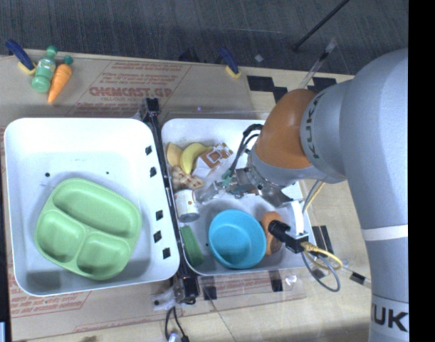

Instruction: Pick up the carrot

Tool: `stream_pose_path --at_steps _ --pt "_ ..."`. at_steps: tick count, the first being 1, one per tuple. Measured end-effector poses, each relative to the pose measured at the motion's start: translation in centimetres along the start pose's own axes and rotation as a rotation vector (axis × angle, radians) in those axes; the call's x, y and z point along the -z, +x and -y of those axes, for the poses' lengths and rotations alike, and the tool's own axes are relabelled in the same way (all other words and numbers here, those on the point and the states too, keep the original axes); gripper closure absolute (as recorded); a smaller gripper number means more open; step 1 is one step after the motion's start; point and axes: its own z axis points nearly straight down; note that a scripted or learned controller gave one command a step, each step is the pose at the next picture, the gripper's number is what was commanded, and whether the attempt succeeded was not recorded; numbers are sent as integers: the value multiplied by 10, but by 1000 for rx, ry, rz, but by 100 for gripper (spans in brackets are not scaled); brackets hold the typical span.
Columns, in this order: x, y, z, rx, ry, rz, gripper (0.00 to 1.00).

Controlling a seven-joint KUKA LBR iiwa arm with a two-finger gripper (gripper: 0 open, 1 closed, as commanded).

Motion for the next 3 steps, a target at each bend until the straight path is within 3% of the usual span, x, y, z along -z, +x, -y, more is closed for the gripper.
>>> stream_pose_path --at_steps 1,2,3 --pt "60 -39 -3 100 -5 4 0" --pt "50 -71 26 343 1 0 0" --pt "1 -67 62 348 -2 2 0"
